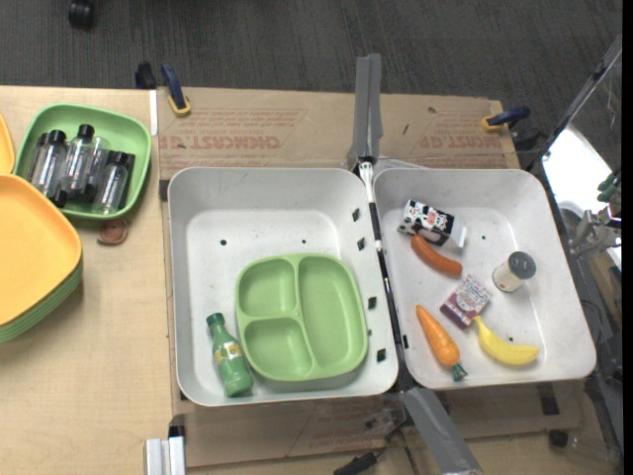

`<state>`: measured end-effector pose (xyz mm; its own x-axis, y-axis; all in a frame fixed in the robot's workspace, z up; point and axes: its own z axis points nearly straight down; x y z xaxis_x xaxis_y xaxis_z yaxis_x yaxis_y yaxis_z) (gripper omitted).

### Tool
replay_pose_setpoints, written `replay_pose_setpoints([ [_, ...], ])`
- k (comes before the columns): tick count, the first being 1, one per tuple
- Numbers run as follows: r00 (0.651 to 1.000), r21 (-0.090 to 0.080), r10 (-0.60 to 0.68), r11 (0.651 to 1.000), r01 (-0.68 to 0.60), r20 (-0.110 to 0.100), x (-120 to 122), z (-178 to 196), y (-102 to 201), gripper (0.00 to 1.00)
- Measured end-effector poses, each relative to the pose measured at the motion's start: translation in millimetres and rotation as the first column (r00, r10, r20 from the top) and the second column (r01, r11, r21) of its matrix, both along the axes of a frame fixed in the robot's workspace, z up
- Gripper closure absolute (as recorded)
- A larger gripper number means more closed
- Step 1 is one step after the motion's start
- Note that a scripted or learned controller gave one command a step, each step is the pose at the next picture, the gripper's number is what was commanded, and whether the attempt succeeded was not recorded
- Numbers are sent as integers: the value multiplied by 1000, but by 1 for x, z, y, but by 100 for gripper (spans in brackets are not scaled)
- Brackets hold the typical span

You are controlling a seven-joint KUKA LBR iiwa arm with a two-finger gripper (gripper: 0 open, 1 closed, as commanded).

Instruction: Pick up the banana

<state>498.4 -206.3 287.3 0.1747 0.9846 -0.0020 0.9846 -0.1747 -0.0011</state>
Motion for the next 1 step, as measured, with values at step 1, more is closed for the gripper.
replay_pose_setpoints([
  [1, 995, 0, -103, 995, 103, 0, -20, 53, 2, 100],
])
